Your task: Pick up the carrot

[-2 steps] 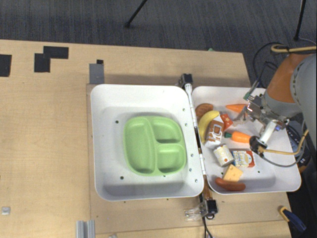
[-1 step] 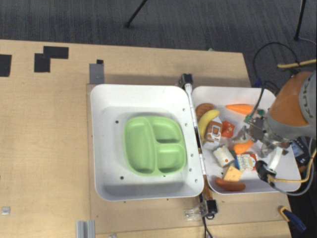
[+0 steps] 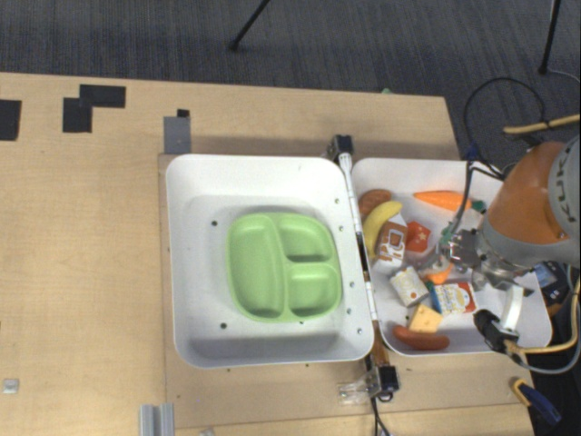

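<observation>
The orange carrot [image 3: 438,200] lies near the far edge of the right bin [image 3: 399,173], pointing left to right. My gripper [image 3: 451,254] hangs over the middle of that bin, nearer the camera than the carrot and apart from it, above a jumble of small food items. The wrist and the orange band [image 3: 536,198] cover the bin's right part.
In the right bin lie a banana [image 3: 381,218], a brown item [image 3: 374,198], a red item [image 3: 417,236], small cartons [image 3: 408,286], a cheese wedge [image 3: 424,319] and a sausage [image 3: 419,339]. The left bin [image 3: 195,198] holds a green divided plate [image 3: 283,266]. Cables trail at the right.
</observation>
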Robot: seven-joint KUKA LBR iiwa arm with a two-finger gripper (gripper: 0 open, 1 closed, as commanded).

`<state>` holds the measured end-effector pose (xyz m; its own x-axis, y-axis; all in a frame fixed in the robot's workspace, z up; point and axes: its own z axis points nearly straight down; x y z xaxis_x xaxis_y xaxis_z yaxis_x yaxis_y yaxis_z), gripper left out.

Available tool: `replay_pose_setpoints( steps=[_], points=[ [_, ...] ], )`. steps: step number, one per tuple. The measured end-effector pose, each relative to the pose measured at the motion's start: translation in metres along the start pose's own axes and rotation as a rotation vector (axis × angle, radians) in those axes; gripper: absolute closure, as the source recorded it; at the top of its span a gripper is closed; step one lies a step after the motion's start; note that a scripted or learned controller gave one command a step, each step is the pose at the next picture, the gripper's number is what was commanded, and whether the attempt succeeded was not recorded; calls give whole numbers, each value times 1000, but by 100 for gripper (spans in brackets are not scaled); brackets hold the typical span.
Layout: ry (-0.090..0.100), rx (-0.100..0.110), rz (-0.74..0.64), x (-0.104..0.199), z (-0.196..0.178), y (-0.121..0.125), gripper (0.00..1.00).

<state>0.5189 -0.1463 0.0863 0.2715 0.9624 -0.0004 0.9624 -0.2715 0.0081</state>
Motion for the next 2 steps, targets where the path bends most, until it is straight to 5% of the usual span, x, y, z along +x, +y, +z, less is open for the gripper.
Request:
replay_pose_setpoints(
  steps=[1, 2],
  points=[
    [1, -3, -1, 1, -11, 1, 100],
    [2, 5, -154, 94, -99, -5, 100]
  ],
)
